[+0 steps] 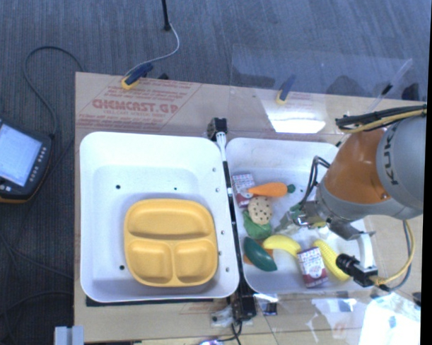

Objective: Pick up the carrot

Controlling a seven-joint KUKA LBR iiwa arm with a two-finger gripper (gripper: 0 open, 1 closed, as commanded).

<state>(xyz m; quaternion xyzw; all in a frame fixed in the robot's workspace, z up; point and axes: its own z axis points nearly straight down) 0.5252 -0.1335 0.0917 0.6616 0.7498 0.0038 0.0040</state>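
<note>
Where the gripper [297, 217] hangs low over the right bin [301, 151], its state cannot be told. Up-left of it lies the carrot [267, 189], smooth, tapered and orange, beside a speckled cookie [259, 209]. Two curved bananas [282, 243], a red carton [312, 266] and a green vegetable [259, 255] crowd nearby. Left, a yellow divided tray [171, 241] fills its bin [103, 157].

On your left you see a white bin [103, 164] with a yellow divided tray [172, 242] lying flat in it. The right-hand bin [287, 151] holds a round cookie [258, 209], a green vegetable [260, 255], two bananas [283, 243] and [331, 258], and a small red-and-white carton [311, 266] between them. Off the bench, at the far left, a handheld screen [13, 157] rests on the grey carpet [80, 22].
</note>
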